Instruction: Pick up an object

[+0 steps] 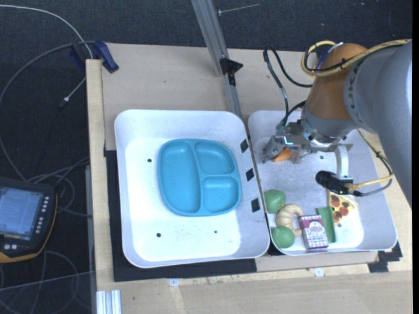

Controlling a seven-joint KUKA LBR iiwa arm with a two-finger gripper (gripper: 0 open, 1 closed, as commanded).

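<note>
My arm comes in from the right, orange band above the wrist, over the right bin (386, 231). My gripper (283, 150) sits low at that bin's upper-left area, near the wall between the two bins. A small orange object (283, 155) shows right at my fingertips. Can't tell if it's between my jaws or just under them: wrist body and cabling cover most of the fingers, so I can't tell whether the jaws are apart or together.

Left bin (131, 175): blue divided plate (198, 176), three compartments, lying flat mid-bin.

Right bin, lower part, cluster along the front wall:
- green round item (274, 199) near the left wall
- beige twisted item (289, 214) just below it, touching or nearly so
- second green item (283, 237) at the front-left corner
- small pink-red box (314, 232), print too small to read
- green strip (327, 224) just beside the box, partly hidden by it
- pizza-slice-shaped piece (341, 205), its upper edge covered by a black part (330, 179) on a cable

My arm hides the bin's upper-right portion; contents there unknown. The bin's far right rim is cut by my arm too.

A handheld pendant (23, 218) lies off the bench at left, cut off by the frame edge.
</note>
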